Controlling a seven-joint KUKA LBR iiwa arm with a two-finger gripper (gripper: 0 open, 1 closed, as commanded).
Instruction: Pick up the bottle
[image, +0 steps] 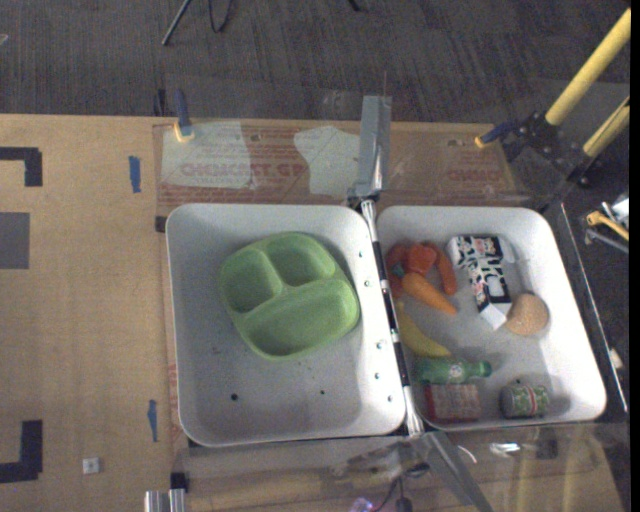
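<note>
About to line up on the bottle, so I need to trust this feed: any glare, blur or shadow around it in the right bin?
Camera view: soft overall, so the green bottle shows no label detail; no glare on it, though the right bin has bright white walls; the banana and red packet crowd it; shadows are faint.

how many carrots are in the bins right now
2, both in the right bin's upper left: one carrot lying diagonally, another above it. More may hide underneath.

Wooden bench (80, 300), on which two white bins, left (195, 400) and right (570, 300), are set side by side.
</note>
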